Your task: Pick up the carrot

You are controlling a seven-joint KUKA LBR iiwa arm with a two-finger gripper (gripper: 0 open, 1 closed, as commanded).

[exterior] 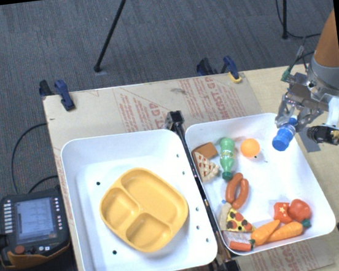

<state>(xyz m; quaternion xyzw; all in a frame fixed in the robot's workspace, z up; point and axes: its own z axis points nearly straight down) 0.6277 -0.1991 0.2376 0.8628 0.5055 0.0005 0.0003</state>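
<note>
Even, diffuse overhead lighting, moderately bright. The white bins (pixel 75 175) approach overexposure without sharp glare; the yellow divided plate (pixel 143 209) shows faint sheen. Shadows are soft and short. Resolution is low, with slight overall softness and dim grey carpet (pixel 22 52).

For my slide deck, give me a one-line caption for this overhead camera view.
Tool grips a blue bottle above the right bin, while the carrot lies untouched at its near edge.
</note>
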